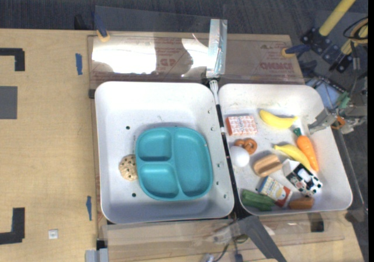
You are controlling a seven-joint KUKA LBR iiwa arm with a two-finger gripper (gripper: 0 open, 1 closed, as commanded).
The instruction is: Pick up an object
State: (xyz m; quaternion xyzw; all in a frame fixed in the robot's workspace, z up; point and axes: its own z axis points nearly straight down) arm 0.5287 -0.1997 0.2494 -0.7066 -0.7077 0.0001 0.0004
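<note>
Camera view, looking down: tool (320, 121) hovering at right bin's (343, 193) right rim, finger state impossible to tell. Carrot (307, 150) lying just beside it, bananas (276, 119) and hot dog bun (267, 164) nearby. Teal tray (173, 162) sitting in left bin (111, 103), cookie (128, 167) touching its left edge.

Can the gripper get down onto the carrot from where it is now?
Probably yes. The gripper sits at the right bin's right rim, beside the carrot, with nothing lying over the carrot. A banana lies close on its left, so a grab could catch both.
</note>
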